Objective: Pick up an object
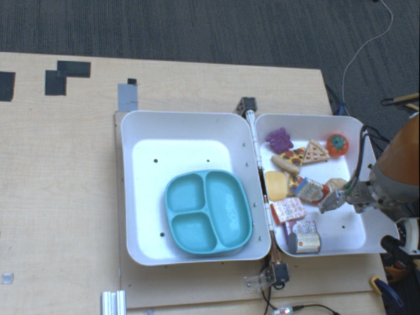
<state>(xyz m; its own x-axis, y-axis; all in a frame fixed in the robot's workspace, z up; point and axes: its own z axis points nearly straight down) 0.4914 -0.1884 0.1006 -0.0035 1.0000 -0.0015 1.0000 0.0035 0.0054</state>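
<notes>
The jaws (330,201) hang low in the right bin (354,240), their state impossible to tell, beside crowded toy food (303,190); closing there could snag two pieces or slip.

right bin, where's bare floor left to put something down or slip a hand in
In the right bin, the bare floor is the near right corner, bordered by the can, the gripper and the bin's right wall. The rest is crowded: purple grapes, pizza slices, tomato, cheese and packets.
</notes>
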